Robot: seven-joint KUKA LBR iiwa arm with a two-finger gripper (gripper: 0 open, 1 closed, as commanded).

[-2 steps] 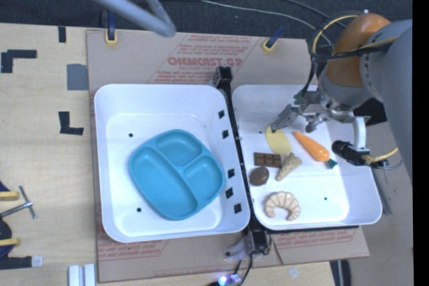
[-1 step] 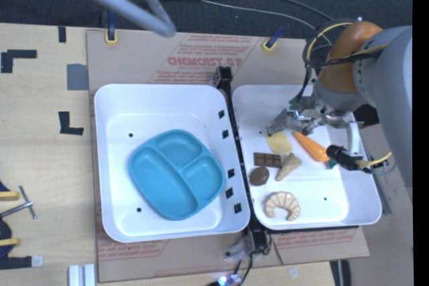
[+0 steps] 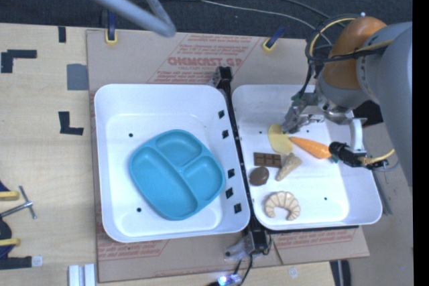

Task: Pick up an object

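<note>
Croissant [image 3: 282,205] nearest us in right bin [image 3: 362,214]; beyond it brown round piece [image 3: 259,175], chocolate bar [image 3: 267,159], carrot [image 3: 310,147], yellow piece [image 3: 279,138]. Gripper [image 3: 292,122] low over yellow piece; we cannot tell finger state. We judge: approach step; next needs close, lift.

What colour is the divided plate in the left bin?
Light blue. The divided plate shows plainly in the camera view, lying in the left bin.

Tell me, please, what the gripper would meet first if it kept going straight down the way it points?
Probably the yellow piece, just below the gripper in the right bin; depth is unclear.
</note>
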